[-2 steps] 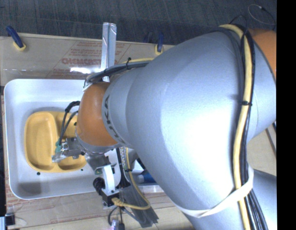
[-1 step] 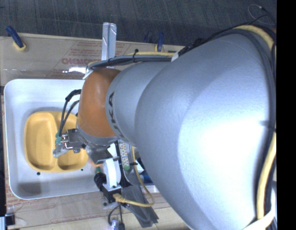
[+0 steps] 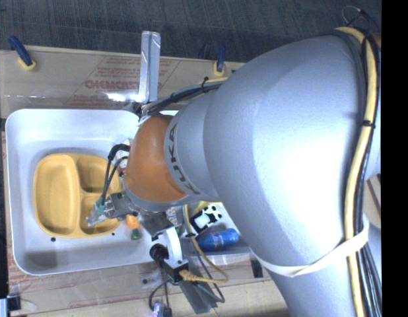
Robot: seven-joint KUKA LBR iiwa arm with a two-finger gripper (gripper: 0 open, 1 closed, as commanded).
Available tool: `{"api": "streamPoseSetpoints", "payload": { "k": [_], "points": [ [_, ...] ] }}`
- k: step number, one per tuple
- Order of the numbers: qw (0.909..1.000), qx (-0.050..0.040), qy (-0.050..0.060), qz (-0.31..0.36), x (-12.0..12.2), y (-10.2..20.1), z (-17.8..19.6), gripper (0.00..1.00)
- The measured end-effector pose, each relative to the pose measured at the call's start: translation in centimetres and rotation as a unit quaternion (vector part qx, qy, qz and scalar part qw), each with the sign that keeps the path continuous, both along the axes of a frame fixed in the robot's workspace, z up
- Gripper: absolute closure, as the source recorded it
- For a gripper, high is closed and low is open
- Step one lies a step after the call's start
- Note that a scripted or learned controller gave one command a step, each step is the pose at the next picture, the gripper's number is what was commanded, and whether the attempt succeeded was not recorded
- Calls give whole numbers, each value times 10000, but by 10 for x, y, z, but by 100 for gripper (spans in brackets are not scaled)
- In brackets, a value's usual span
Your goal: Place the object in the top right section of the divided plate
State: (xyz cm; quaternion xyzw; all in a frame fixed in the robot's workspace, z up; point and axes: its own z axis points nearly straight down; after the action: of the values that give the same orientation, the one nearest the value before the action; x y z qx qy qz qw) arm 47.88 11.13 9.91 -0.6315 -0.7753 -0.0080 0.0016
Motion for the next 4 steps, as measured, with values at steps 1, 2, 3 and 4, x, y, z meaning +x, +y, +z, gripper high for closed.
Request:
{"api": "streamPoseSetpoints", "payload": {
  "k": [1, 2, 3, 4],
  "points": [
    [9976, -75, 45, 694, 64, 32, 29, 0],
    [9974, -73, 60, 718, 64, 33, 38, 100],
    [9999, -75, 69, -45, -4, -1, 22, 100],
    [9999, -72, 51, 90, -2, -18, 92, 100]
  ]
}}
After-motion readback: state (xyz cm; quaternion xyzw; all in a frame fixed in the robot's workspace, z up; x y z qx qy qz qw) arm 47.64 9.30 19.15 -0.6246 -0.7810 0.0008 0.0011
